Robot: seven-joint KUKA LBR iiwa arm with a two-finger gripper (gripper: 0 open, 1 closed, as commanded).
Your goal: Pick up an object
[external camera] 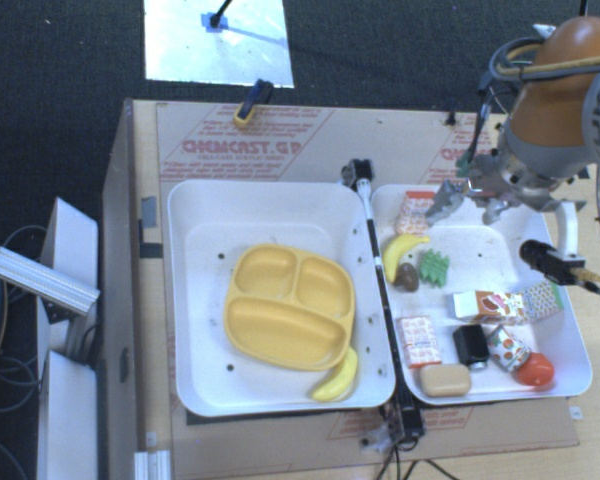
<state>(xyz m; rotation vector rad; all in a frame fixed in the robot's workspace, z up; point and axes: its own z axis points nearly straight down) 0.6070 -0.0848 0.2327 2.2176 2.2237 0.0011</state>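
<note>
Tray (280, 313) in left bin (205, 268)

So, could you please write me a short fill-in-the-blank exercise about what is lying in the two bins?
1. The yellow divided tray lies in the ____ bin.
2. The banana beside that tray touches its ____ corner.
3. The green toy lies in the ____ bin.
4. The claw hangs over the ____ bin.

Missing words: left; lower right; right; right

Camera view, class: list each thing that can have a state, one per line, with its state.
gripper: over the right bin's far end, holding nothing visible
yellow divided plate: upright in the left bin, compartments bare
banana: lying against the bins' shared wall
banana by the plate: lying, touching the plate's rim
</note>
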